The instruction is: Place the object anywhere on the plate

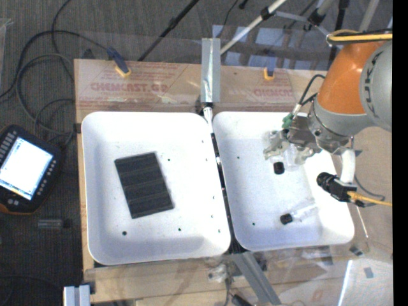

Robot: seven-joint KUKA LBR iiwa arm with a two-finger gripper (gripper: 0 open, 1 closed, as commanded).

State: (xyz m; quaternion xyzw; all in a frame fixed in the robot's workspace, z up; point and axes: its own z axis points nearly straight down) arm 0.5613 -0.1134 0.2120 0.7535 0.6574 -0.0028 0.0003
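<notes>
Dark ribbed plate (144, 184) in the left bin (95, 234), small clear bottle (297, 214) in the right bin (245, 164) — at five o'clock from the gripper (281, 159), can't tell its jaws.

Dark ribbed plate (144, 184) in left bin (102, 234); small clear black-capped object (297, 213) in right bin (248, 190).

bins (191, 234): white plastic, smooth, slight sheen | plate (144, 185): black, matt, ribbed | vial (298, 213) at 5 o'clock: clear, glossy | bench (153, 88): brown board

The arm (357, 88) runs off the right edge, and the gripper (287, 150) blurs, its hold untellable.
</notes>
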